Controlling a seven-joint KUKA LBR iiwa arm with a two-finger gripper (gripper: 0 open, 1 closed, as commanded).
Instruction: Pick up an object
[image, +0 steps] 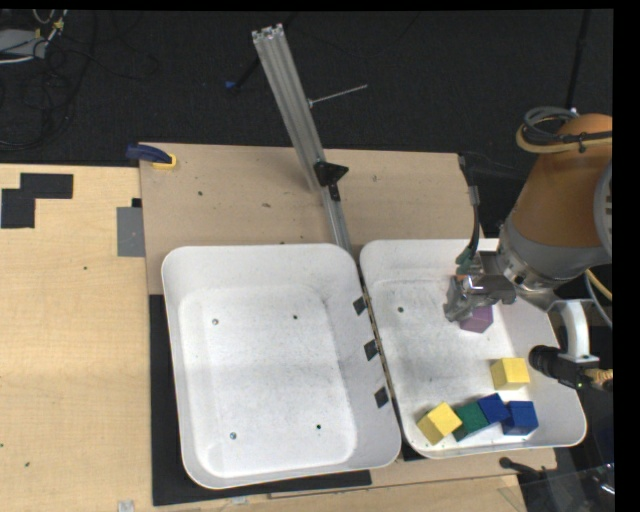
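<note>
End effector (470, 300) low in the right bin (420, 265), right of frame centre, directly over the purple block (480, 320), seemingly placed for grasping it; grip state unreadable; remaining blocks (480, 412) clustered toward the lower right corner.

Two shallow white plastic bins sit side by side; the right bin (420, 270) holds two yellow cubes, two blue cubes, one green cube and one purple cube.
</note>
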